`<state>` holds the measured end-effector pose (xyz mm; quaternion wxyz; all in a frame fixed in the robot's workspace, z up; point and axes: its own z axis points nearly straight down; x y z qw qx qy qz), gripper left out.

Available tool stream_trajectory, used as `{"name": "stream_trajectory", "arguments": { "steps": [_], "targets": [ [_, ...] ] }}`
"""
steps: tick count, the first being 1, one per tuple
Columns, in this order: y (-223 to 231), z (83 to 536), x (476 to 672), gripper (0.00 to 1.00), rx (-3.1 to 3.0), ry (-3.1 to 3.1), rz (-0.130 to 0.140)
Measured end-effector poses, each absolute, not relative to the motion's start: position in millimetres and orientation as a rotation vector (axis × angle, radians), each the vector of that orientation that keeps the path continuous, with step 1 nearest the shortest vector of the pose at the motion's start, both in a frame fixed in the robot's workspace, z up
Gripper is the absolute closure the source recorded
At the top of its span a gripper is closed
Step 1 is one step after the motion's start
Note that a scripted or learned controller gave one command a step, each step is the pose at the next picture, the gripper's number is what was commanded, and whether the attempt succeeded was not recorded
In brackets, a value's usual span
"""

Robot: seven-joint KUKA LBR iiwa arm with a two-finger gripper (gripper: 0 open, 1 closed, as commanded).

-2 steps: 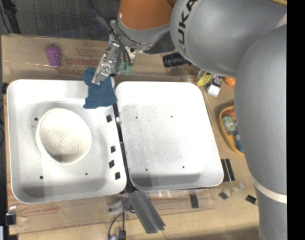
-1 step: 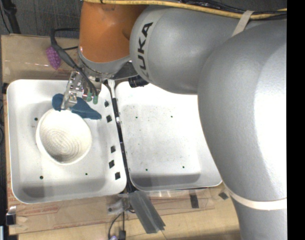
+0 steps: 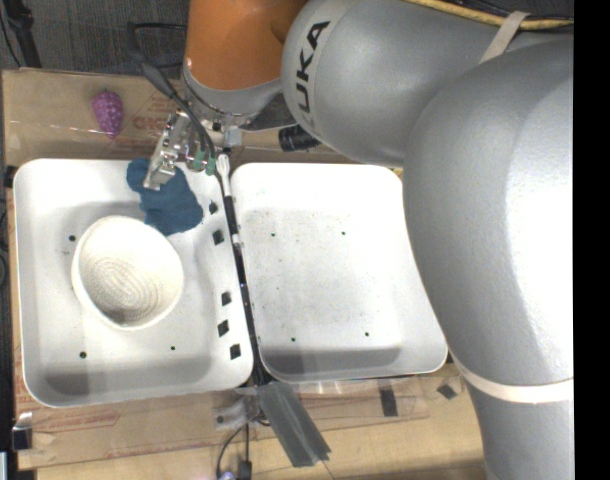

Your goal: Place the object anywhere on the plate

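Note:
A blue, soft-looking object [image 3: 173, 206] lies at the back of the left bin [image 3: 45, 368], touching the upper right rim of the white plate [image 3: 128, 271]. The plate sits in the middle left of that bin, with nothing on it. My gripper [image 3: 177, 160] hangs over the blue object's top edge, below the orange band of the arm. The gripper's metal tip overlaps the object's upper left part. The arm hides the bin's back edge there.
A purple object [image 3: 108, 111] lies on the bench behind the left bin. The right bin [image 3: 335, 268] stands beside the left one, and the divider between them [image 3: 235, 268] runs just right of the gripper. The grey arm covers the right side of the view.

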<state>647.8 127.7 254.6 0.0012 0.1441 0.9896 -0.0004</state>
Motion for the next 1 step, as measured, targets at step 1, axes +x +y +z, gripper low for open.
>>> {"name": "stream_trajectory", "arguments": {
  "steps": [1],
  "targets": [
    [56.0,261.6,646.0,1.0,0.01,3.144,-0.002]
  ]
}}
